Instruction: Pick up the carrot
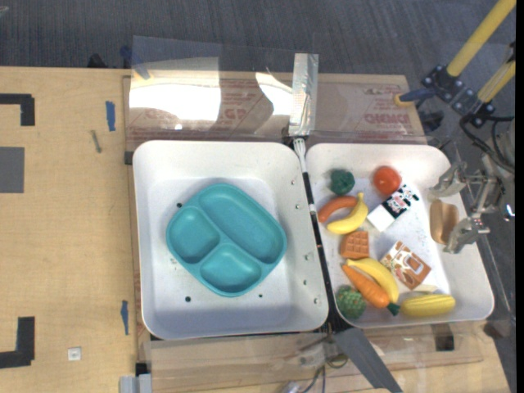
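Note:
The carrot [364, 286] is orange with a small green top and lies slantwise near the front of the right bin [479, 289]. A yellow banana [379, 274] rests along its upper side and a green broccoli piece [352, 303] touches its left end. My gripper [455, 210] hangs over the right rim of that bin, up and to the right of the carrot and well apart from it. Its fingers are spread, one fingertip [447, 181] toward the back and the other toward the front. Nothing is held between them. A tan bread piece [440, 219] lies just left of them.
The right bin also holds a tomato [386, 178], a dark green vegetable [342, 180], a second banana [350, 218] over an orange sausage [331, 209], a waffle [356, 244], a small carton [394, 205], a snack box [407, 266] and a yellow piece [427, 304]. The left bin [155, 170] holds a teal divided plate [226, 237].

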`<state>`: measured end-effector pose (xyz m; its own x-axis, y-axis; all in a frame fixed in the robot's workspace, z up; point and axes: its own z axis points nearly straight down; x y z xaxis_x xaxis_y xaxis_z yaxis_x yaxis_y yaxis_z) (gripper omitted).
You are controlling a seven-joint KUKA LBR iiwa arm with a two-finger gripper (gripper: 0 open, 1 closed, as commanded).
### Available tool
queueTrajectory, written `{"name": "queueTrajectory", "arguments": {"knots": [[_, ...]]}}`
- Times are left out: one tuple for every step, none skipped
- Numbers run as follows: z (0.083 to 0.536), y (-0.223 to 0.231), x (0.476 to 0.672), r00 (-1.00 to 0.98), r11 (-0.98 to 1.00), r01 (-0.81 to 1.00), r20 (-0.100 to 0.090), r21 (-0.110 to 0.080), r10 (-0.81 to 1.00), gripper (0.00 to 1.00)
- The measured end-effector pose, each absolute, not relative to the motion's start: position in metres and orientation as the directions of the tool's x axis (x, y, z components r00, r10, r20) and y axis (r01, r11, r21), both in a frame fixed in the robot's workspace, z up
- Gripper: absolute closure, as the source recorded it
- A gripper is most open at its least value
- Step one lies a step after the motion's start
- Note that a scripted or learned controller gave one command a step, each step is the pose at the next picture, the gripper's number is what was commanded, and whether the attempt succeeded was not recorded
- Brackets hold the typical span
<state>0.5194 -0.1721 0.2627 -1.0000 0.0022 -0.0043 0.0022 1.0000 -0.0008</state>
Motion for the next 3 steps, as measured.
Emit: {"name": "queueTrajectory", "arguments": {"knots": [[0.148, -0.091, 0.478, -0.987, 0.987, -0.163, 0.006, 0.005, -0.163, 0.0], [0.101, -0.094, 0.5, -0.973, 0.973, -0.23, -0.031, -0.01, -0.23, 0.0], [0.1, -0.095, 0.503, -0.995, 0.995, -0.098, -0.033, -0.008, -0.099, 0.0]]}}
